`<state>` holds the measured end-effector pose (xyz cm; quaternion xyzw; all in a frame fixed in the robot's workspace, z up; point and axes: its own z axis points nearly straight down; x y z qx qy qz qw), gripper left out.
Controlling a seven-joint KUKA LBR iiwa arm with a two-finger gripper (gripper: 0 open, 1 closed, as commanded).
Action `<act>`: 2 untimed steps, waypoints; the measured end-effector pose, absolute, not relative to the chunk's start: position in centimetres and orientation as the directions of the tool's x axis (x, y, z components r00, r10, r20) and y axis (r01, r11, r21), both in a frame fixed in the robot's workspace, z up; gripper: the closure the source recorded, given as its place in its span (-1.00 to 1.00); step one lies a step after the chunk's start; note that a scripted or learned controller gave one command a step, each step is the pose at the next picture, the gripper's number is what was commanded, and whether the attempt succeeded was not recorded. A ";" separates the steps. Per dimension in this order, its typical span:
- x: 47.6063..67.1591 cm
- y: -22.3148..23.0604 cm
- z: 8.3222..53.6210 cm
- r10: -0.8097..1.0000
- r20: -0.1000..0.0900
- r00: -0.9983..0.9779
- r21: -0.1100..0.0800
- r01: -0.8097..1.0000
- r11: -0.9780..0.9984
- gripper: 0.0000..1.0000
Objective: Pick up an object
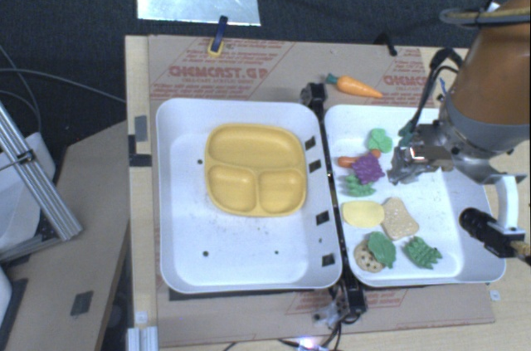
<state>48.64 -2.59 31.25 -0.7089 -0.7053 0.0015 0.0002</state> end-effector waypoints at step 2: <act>48.8 3.1 36.3 1.000 0.002 -0.006 0.014 1.000 0.006 1.00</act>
